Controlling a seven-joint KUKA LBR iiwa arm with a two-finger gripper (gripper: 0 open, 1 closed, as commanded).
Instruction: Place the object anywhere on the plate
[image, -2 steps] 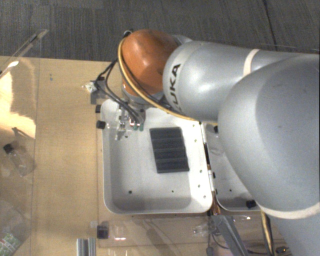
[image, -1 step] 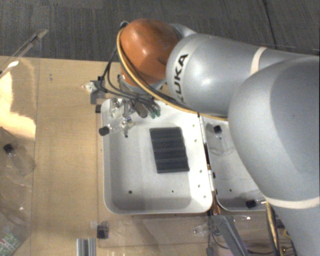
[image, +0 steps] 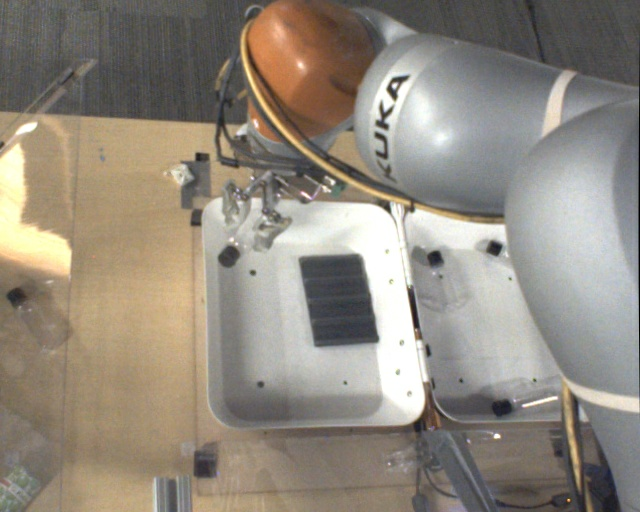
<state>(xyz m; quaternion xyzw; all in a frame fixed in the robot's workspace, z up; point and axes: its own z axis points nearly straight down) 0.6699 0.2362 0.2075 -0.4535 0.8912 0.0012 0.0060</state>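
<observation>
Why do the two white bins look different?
The left bin shows whole, but the arm hides much of the right bin. The left bin holds a dark ribbed plate; the right bin holds clear bottles with black caps. Both are shallow and white.

**Robotics lab, seen from above**

A grey KUKA arm (image: 470, 110) reaches over two shallow white bins (image: 222, 330) set side by side on a wooden bench (image: 120, 330), grey carpet (image: 130, 40) beyond: test-rig furnishings.
</observation>
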